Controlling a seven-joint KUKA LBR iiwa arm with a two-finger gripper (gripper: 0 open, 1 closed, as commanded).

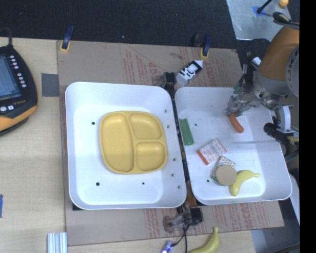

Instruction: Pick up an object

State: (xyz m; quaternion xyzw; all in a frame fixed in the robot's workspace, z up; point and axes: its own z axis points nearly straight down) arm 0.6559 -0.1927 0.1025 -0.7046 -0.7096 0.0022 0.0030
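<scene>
White plastic bins, two, are sitting side by side on a cardboard sheet [121,62] on the bench. The left bin [81,188] is holding a yellow divided plate [132,141], three compartments, lying flat near the middle. The right bin [263,191] is holding five items: a green flat stick [186,131] lying along the left wall; a small red-and-white packet [211,151] resting near the centre; a tan round disc [225,175] sitting at the near side, touching a yellow toy banana [243,181] to its right; an orange sausage-shaped piece [235,123] lying toward the far right.

The gripper [239,106] is hanging low over the far right part of the right bin, its tip just above the orange sausage-shaped piece; how far its jaws are parted cannot be told from this angle, and nothing is visibly being held.

Outside the bins: a teach pendant [8,88] is lying at the far left; a second banana [209,242] is resting at the near edge; blue clamps [66,38] are pinning the cardboard's far edge.
</scene>
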